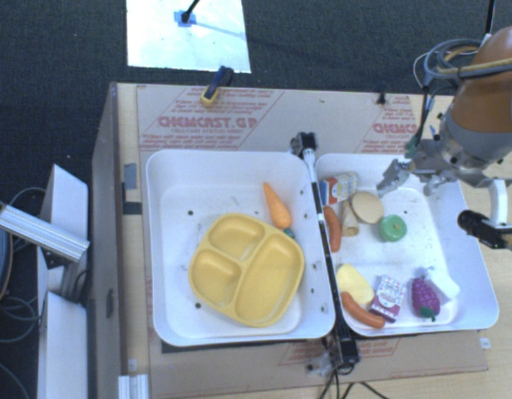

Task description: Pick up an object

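My gripper (412, 179) hangs over the far part of the right bin (476, 260), its two grey fingers spread open with nothing between them. Just below and left of it lie a tan round piece (366, 207) and a green round piece (393, 228). An orange sausage-like piece (332, 228) lies along the bin's left wall, next to a small carton (339, 187). Near the front sit a yellow lemon (354, 283), an orange-red sausage (361, 312), a red and white packet (388, 296) and purple grapes (425, 296).
The left bin (169, 223) holds a yellow divided plate (246, 268) and an orange carrot (278, 205). A black-clamped divider (318, 223) runs between the bins. A black fitting on the arm (480, 227) juts over the right bin's right rim.
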Robot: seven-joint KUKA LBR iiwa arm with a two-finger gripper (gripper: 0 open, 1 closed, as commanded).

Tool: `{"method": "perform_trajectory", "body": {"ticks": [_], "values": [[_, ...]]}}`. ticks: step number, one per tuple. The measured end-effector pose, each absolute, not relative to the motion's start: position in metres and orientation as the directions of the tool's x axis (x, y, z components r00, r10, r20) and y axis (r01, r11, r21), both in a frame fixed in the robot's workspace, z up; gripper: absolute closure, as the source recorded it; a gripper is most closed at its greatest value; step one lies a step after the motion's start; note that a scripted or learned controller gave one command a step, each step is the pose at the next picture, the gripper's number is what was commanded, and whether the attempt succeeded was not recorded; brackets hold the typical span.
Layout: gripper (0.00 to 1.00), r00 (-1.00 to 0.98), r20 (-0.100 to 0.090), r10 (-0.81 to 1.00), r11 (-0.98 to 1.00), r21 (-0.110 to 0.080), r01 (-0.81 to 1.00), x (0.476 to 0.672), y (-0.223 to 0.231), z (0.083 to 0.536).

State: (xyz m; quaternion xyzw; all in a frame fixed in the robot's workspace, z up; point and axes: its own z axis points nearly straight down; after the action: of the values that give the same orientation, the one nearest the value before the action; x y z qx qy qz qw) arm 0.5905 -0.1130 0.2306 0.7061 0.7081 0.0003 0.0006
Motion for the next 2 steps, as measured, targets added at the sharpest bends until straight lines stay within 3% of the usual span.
{"method": "perform_trajectory", "body": {"ticks": [1, 2], "values": [[0.0, 0.0, -0.004, 1.0, 0.0, 0.019, 1.0, 0.606, -0.111, 0.101], [0.0, -0.001, -0.001, 1.0, 0.001, 0.001, 1.0, 0.574, -0.133, 0.084]]}}
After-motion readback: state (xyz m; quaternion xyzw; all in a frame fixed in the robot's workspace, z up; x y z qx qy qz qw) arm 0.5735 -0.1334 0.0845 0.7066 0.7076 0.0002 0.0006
